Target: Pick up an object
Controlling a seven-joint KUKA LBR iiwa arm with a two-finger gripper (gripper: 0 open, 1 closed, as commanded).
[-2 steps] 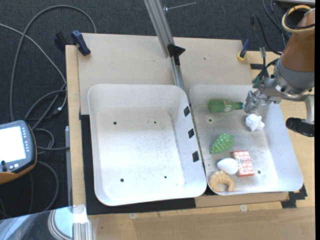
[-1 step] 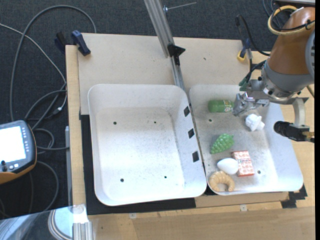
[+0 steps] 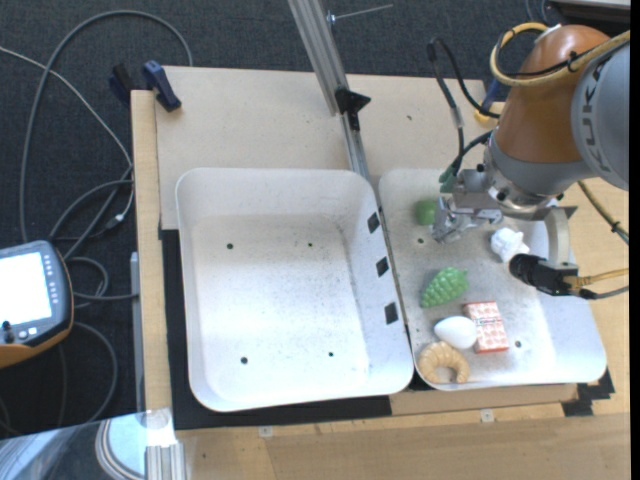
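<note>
Dark carpet strewn with cables surrounded a pale wooden tabletop (image 3: 260, 118) that carried two shallow white bins side by side. Left bin (image 3: 270, 288) lay beside the right bin (image 3: 575, 343), which held the objects: a small green piece (image 3: 427, 211) near the far end, a green knobbly object (image 3: 444, 286) at mid-bin, and, toward the near rim, a white egg-shaped object (image 3: 456, 332), a red-and-white box (image 3: 487, 327) touching it, and a tan curled object (image 3: 445, 362). The gripper (image 3: 452, 220) hung low over the right bin, just beside the small green piece; whether it was spread or closed could not be told.
</note>
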